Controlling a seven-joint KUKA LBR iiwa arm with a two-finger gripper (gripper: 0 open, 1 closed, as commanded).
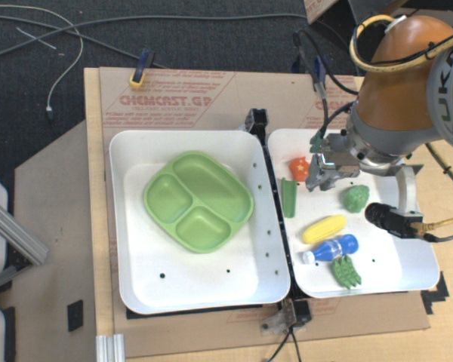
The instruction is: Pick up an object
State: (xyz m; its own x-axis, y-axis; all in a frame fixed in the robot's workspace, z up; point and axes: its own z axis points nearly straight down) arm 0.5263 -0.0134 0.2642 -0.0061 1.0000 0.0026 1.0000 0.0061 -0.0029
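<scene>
The gripper (319, 173) hung beside the orange toy (298, 167), seemingly lining up a grab; its opening I couldn't tell.

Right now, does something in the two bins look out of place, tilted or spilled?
Nothing looks spilled or broken. One small oddity: the green strip leans against the left wall of the right bin instead of lying flat like the yellow corn and the blue bottle. The green divided plate lies askew in the left bin.
</scene>
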